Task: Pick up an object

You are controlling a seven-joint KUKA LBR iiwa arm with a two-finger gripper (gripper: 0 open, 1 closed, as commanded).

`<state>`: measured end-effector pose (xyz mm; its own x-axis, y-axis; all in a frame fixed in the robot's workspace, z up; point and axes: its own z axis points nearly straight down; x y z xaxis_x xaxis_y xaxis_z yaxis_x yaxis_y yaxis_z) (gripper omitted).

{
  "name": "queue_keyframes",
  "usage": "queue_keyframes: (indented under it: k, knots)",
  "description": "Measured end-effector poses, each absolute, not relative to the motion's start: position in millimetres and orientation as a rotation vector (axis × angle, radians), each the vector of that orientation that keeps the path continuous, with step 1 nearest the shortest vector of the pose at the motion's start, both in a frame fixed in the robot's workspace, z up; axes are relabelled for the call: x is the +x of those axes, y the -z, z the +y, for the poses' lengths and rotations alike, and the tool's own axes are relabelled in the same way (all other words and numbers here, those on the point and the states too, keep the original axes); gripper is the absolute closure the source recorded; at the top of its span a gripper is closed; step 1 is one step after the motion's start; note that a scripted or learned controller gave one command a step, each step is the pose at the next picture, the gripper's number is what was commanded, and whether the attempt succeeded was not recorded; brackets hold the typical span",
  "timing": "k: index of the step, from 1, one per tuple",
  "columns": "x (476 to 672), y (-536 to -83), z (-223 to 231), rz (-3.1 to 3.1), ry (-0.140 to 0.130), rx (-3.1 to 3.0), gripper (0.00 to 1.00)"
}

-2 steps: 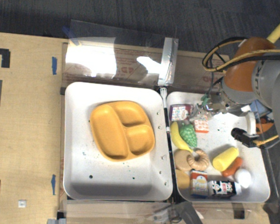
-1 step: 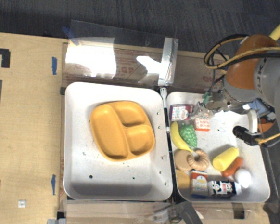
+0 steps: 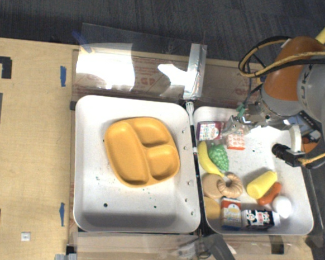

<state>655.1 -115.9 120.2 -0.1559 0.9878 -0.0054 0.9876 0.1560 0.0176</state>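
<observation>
The gripper [image 3: 243, 117] hangs over the far left corner of the right bin [image 3: 303, 219], just above a small red-and-white packet [image 3: 236, 141]; whether its fingers are open or closed I cannot tell. The banana [image 3: 208, 160], green grapes [image 3: 220, 156] and doughnut [image 3: 228, 185] crowd together, so a descent could clip a neighbour or the bin's wall. The right side offers bare floor, while the left bin [image 3: 87, 165] holds a yellow tray [image 3: 142, 150].

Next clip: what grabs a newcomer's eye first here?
The big yellow divided tray lying alone in the left bin. Then the heap of toy food in the right bin, with a banana at its left side. The arm's end effector sits over that bin's far end.
</observation>
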Motion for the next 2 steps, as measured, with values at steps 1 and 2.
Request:
queue_keyframes:
  k: [1,2]
  knots:
    - [621.4,-158.1,-114.9,2.669,-0.002,1.653,1.0]
    - [643.2,-200.7,-62.4,2.196,-0.004,2.244,1.0]
